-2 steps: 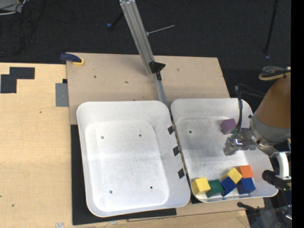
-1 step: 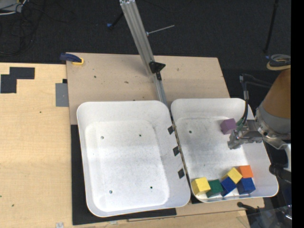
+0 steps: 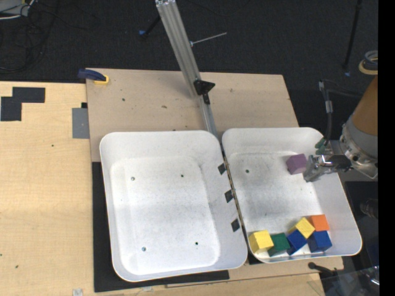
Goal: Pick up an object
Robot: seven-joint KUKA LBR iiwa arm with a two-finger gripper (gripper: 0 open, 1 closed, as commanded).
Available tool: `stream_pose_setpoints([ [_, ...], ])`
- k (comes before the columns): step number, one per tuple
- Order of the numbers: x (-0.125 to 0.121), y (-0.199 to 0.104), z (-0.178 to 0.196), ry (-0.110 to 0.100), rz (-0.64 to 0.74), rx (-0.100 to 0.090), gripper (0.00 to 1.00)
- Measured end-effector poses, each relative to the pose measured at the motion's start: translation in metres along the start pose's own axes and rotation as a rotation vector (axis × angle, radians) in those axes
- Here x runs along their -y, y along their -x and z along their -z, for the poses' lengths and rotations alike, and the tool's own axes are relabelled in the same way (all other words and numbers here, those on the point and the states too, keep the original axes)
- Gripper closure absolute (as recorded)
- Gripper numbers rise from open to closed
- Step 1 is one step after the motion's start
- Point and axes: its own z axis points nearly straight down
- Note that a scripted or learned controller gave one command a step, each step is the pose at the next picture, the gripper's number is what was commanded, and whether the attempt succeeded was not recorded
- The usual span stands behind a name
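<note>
Purple block [image 3: 297,163]: alone in right bin [image 3: 271,190], upper right area, flat on floor. Cluster at bin's near edge: two yellow blocks [image 3: 261,240], green [image 3: 279,244], two blue [image 3: 319,241], orange [image 3: 319,222], touching.

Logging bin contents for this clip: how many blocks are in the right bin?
7, maybe more hidden in the pile. Purple block sits alone beside the gripper. Clustered at the near edge: yellow, green, blue, yellow, orange, dark blue.
</note>
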Motion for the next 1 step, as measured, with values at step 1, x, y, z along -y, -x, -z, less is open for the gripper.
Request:
stream_pose_setpoints([
  [1, -0.0003, 0.0010, 0.0212, -0.002, 0.000, -0.001, 1.00],
])
